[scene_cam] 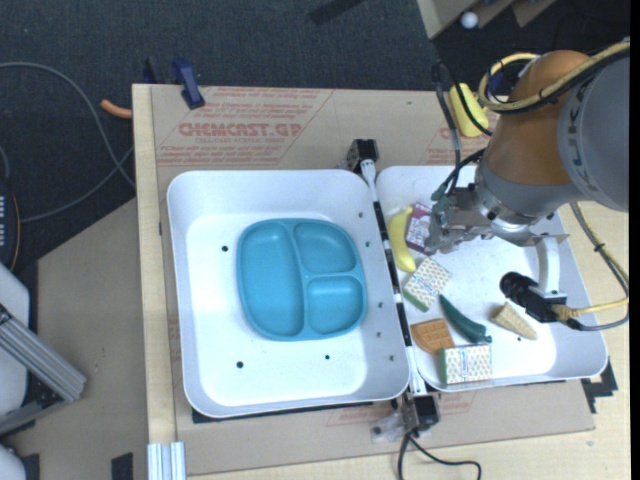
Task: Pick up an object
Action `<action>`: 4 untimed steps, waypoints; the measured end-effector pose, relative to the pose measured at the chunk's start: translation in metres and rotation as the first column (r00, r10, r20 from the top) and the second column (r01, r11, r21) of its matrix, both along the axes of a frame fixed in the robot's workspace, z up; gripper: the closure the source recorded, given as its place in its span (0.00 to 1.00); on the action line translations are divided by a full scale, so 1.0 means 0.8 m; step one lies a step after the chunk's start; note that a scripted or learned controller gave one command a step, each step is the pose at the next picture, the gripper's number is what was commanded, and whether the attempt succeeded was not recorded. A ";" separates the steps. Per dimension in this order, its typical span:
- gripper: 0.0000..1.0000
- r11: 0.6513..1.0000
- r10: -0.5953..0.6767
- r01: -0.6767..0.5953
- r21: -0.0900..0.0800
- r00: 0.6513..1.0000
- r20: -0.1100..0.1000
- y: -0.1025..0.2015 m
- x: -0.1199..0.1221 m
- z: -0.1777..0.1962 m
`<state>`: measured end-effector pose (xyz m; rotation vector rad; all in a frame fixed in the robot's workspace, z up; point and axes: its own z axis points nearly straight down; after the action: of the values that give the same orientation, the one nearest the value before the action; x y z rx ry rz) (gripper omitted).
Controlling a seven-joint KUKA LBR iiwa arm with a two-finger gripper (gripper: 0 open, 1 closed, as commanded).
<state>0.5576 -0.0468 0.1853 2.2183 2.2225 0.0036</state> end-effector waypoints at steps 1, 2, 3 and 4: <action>0.00 1.000 -0.001 0.001 -0.001 1.000 -0.002 -0.001 -0.001 -0.001; 0.00 1.000 -0.003 0.003 -0.003 1.000 0.001 -0.067 -0.044 -0.121; 0.00 1.000 -0.002 0.002 -0.001 1.000 0.008 -0.086 -0.075 -0.121; 1.00 1.000 -0.002 0.002 0.001 1.000 0.008 -0.085 -0.075 -0.109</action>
<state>0.4976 -0.1144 0.0980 2.2174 2.2165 0.0135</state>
